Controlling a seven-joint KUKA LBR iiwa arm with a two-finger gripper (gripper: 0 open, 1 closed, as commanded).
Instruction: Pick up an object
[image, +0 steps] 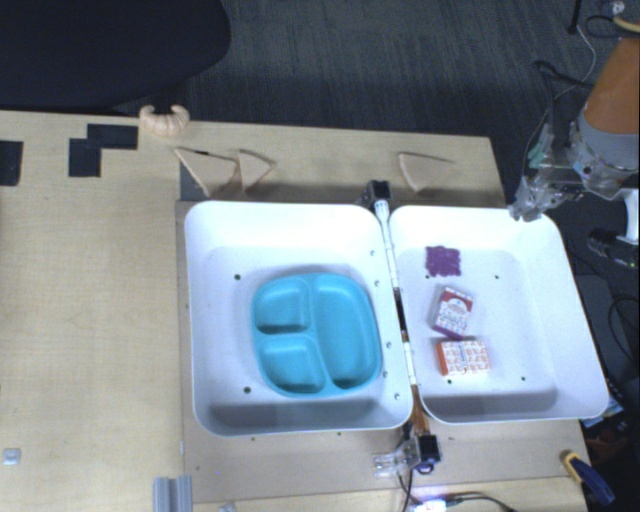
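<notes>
In the right bin (560, 300) lie a purple piece (443, 261), a red box (452, 312) below it, and a red-and-white box (462, 357) lowest. The hand (524, 208) hovers at this bin's top right corner; its grip I cannot tell. Left of the bin, a blue tray (316, 334).

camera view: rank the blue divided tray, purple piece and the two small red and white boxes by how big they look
1. blue divided tray, by far the largest.
2-3. upper red and white box and lower red and white box: look about alike, so unranked.
4. purple piece, slightly smaller, though close.
</notes>
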